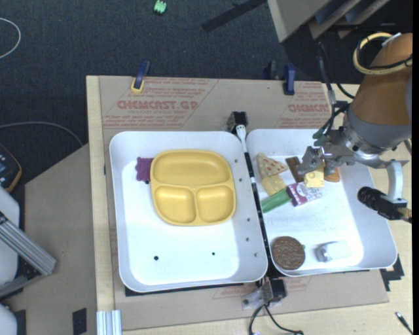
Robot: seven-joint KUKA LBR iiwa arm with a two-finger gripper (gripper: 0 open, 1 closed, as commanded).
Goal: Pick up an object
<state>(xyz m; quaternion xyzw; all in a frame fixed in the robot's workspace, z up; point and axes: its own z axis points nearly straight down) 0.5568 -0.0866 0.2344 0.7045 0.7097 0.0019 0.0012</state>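
I have the pincer (313,165) down over the yellow block (314,178); finger state I cannot tell. Next: close and lift.

The floor (78,39) around the bench was dark blue-grey carpet, evenly lit with no hard shadows. A thin pale cable (12,36) looped across it at the upper left, and a small green scrap (160,7) lay near the top edge. The bench top (190,98) was a sheet of brown board printed with faded red lettering — held along its far edge by a yellow clamp (138,82) and a blue clamp (289,78). At the lower left stood a silver aluminium rail (26,245) set at a slant. A beige board (301,16) jutted in at the top right.
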